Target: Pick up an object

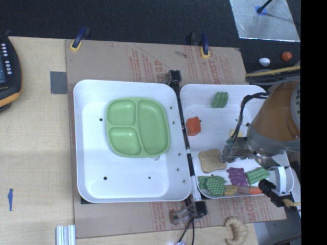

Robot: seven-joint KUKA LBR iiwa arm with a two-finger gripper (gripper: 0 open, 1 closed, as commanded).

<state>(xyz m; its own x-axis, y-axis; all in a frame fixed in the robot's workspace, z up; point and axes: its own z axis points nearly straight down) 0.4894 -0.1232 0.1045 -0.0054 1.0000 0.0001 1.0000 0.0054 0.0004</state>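
Note:
The right bin holds several toy foods: a dark green ridged piece at the back, an orange-red block near the left wall, a tan flat piece, a green bumpy piece, purple grapes and a light green piece. My gripper hangs low over the bin's middle, just right of the tan piece and above the grapes. Its fingertips are dark and blurred together against the bin floor. Nothing is plainly between them.
The left bin carries a light green divided plate. The arm's orange band covers the right bin's right side. A black pendant lies at the far left, and a tan curled object sits in front of the bins.

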